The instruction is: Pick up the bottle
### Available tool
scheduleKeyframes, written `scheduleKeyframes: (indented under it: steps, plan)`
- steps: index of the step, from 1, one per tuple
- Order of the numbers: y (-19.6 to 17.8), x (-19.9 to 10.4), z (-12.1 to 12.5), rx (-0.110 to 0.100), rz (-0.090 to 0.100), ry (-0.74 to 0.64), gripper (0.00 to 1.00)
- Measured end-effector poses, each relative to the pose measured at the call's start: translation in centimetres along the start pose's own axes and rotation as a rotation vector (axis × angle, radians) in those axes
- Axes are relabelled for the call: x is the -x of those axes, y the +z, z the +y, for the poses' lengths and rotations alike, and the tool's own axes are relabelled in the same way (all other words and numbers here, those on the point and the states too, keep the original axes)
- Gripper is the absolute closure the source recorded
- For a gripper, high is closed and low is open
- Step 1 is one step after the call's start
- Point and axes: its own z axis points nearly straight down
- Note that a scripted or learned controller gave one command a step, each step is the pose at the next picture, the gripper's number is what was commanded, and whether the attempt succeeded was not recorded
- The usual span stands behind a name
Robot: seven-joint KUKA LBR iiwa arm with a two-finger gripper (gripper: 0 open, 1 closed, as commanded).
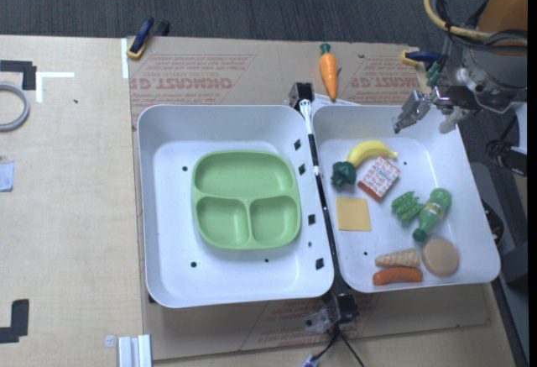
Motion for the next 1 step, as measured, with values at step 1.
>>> scheduleKeyframes:
  steps: [1]
  plan:
    - [17.63, -3.15, -1.99, 0.010, -0.001, -0.166, 0.00]
